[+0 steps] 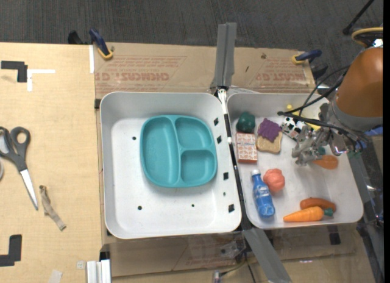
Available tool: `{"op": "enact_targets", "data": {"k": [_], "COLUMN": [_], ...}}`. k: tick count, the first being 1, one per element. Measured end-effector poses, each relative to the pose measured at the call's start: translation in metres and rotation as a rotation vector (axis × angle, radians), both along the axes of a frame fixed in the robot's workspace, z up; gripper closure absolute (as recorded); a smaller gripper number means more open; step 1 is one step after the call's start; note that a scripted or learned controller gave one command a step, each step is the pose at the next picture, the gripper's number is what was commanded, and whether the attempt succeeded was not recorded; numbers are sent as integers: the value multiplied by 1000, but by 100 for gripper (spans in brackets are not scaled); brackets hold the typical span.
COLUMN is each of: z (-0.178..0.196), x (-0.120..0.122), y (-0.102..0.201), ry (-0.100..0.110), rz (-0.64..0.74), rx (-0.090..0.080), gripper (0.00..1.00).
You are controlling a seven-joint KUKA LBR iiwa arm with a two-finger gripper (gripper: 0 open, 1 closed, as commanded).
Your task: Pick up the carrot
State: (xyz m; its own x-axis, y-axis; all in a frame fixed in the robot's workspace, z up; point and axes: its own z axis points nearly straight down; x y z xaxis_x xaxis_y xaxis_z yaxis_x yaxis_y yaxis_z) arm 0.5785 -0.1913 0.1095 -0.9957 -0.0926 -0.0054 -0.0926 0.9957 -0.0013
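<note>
Behind both bins, cardboard [183, 68] with mirrored print, carrot [303, 215] front right

Robot lab, clamped cardboard [201, 68], white bins [116, 172]

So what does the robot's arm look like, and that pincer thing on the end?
The arm is rounded, with a big shiny orange band and a yellow-edged ring above it. Thin black cables loop off it. The pincer is small, grey bare metal with fiddly little parts.

Red print on cardboard sheet [183, 68] (upside down, too blurred to read), no other legible text
</note>
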Motion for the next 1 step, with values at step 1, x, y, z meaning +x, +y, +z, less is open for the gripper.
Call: {"op": "enact_targets", "data": {"k": [1], "z": [79], "x": [-51], "y": [-31], "ry": [1], "rz": [62], "rx": [0], "gripper": [100]}}
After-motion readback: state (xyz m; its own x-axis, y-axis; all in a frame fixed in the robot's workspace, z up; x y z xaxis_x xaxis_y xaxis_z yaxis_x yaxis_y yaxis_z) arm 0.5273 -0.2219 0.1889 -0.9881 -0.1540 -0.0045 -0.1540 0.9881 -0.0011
